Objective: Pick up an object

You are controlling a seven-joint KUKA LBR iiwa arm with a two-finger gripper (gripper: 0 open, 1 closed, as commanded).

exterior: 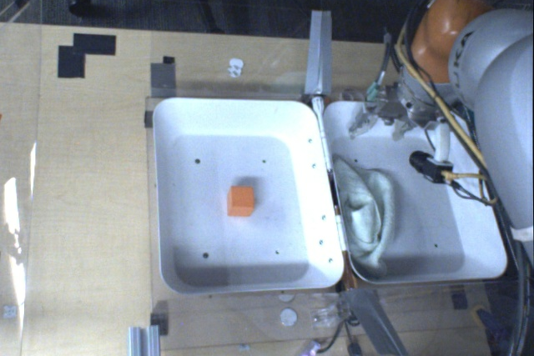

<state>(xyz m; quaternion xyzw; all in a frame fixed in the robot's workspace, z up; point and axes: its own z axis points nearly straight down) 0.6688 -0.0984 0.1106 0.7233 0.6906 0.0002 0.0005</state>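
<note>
I judge the orange block (241,201) light, stiff (flat sides suit pinching); the grey cloth (367,211) soft. Claw (385,114) state: I cannot tell.

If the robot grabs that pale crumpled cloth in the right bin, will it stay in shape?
Probably not. The cloth lies bunched in soft folds, so it would likely droop and stretch out when lifted. It looks light, and probably won't roll.

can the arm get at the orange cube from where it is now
Probably yes: the orange cube sits alone on the left bin floor, nothing on top of it. The gripper is over the right bin and must cross over.
</note>
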